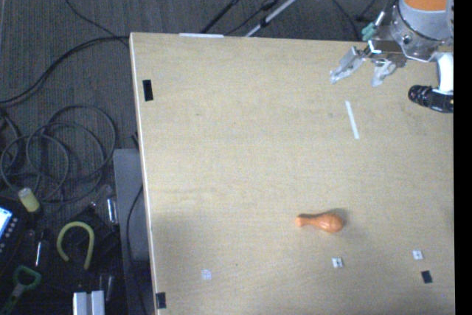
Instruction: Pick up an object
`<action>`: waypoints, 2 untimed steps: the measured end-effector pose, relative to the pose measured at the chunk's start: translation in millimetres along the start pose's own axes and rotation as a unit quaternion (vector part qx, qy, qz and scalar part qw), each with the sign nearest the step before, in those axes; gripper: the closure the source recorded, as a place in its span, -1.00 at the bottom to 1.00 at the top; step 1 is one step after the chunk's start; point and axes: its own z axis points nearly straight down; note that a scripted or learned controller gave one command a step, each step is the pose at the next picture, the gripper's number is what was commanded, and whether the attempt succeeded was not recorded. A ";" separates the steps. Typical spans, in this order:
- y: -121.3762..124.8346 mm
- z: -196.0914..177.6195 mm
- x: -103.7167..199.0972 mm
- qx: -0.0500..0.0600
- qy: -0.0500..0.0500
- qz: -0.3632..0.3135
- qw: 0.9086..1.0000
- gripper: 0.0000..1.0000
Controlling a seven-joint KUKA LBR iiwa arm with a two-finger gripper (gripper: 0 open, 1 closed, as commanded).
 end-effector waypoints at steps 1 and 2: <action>0.0 173.1 -2.4 0.000 -0.001 -0.118 0.993 -1.00; 0.5 193.1 28.6 0.000 -0.001 -0.150 0.989 -1.00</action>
